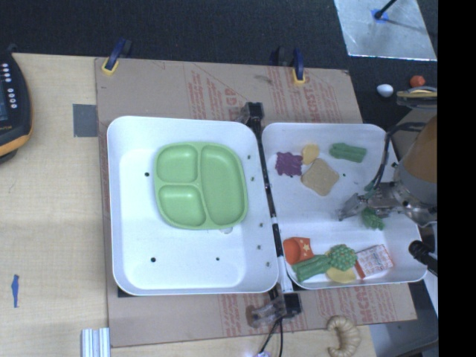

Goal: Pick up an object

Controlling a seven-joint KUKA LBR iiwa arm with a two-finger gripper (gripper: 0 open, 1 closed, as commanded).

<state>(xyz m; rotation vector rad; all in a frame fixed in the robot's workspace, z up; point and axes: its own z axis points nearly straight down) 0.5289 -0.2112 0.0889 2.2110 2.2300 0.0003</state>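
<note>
A sheet of brown cardboard point(223, 95) covers the bench, clamped at its far edge, and bears the two white bins. The left bin point(134, 266) holds a pale green divided plate point(201, 184), three compartments, lying flat toward the bin's twelve o'clock side. The right bin point(286, 192) holds the small things.

The grey arm point(418, 162) enters from three o'clock, and its gripper point(364, 205) sits low over the right bin's three o'clock side, fingers pointing toward nine o'clock. Whether the claw is released or clenched cannot be told; it is small and blurred against the white floor. A small green object point(372, 219) lies just beside it, at its five o'clock; contact cannot be made out.

At the bin's twelve o'clock lie a tan bread slice point(320, 177), a purple piece point(288, 163) to its ten o'clock, a little yellow piece point(310, 153) touching the slice's upper edge, and a green pickle-like piece point(348, 152) at its one o'clock.

Along the six o'clock wall cluster a red and orange piece point(295, 249), a green vegetable point(327, 262), a yellow piece point(342, 276) under it, and a small red-and-white packet point(374, 261).
</note>
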